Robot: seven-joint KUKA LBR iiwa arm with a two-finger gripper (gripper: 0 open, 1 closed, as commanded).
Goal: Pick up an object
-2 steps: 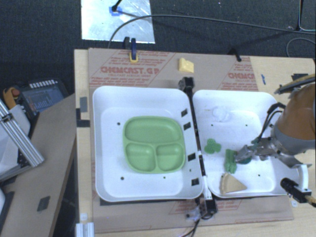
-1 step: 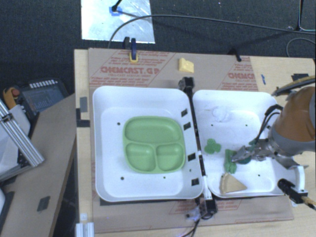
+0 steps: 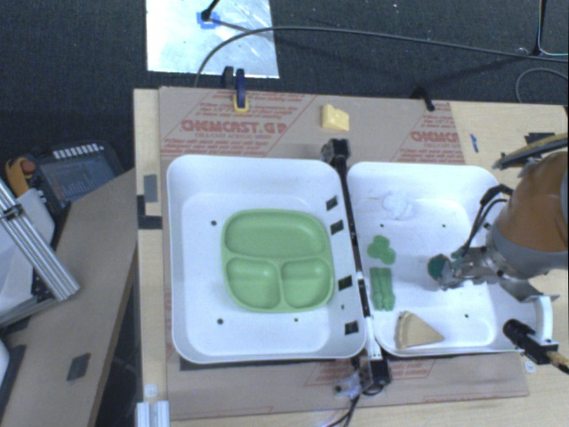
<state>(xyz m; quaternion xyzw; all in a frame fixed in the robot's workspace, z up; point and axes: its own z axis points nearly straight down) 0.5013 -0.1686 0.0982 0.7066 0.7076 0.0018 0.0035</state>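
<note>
We see the claw [image 3: 442,269] low over the right shallow white plastic bin [image 3: 444,181], its tip at a small dark green round object [image 3: 436,266]; we cannot tell how its jaws stand, nor whether they touch that piece; at the claw's 9 o'clock, near, lie a green clover-shaped piece [image 3: 382,249] and below it a green ribbed rectangular piece [image 3: 381,288]; at its 7 o'clock rests a tan wedge-shaped piece [image 3: 416,330]; the left shallow white plastic bin [image 3: 191,185] carries a pale green three-compartment plastic tray [image 3: 276,259], well apart at 9 o'clock.
</note>
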